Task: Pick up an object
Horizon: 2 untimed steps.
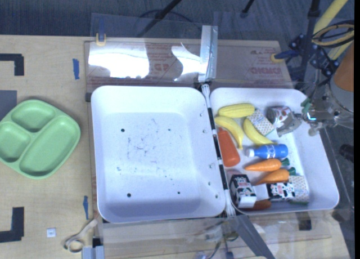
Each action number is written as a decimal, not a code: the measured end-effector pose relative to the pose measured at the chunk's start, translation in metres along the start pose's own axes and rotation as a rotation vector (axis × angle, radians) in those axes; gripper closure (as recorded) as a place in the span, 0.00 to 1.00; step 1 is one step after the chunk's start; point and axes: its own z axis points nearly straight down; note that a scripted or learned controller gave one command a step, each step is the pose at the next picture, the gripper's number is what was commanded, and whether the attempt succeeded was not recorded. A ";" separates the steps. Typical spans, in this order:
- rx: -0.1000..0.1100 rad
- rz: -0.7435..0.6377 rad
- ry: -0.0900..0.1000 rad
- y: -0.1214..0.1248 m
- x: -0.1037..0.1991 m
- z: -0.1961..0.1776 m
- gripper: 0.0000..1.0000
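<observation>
**Toys crowd the right bin**

The gripper (289, 121) hangs over the right bin (323, 165), near its far right edge. I cannot tell if it holds anything. Just left of it lie a corn cob (236, 110) and two bananas (232, 129) — then a blue bottle (270, 151) and carrots (263, 165) lower down. The left bin (152, 151) has lots of open room. A green plate (36, 138) sits well apart on the left.

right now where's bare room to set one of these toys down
The left bin has a bare floor from wall to wall. In the right bin, a bare strip runs along the right wall, beside the blue bottle and carrots. Its left half is crowded: bananas, corn, cartons. The tool hangs over its top right.
</observation>
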 end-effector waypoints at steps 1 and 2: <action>0.001 0.184 0.000 0.024 0.021 0.035 0.00; -0.003 0.126 -0.001 0.069 0.047 0.114 0.00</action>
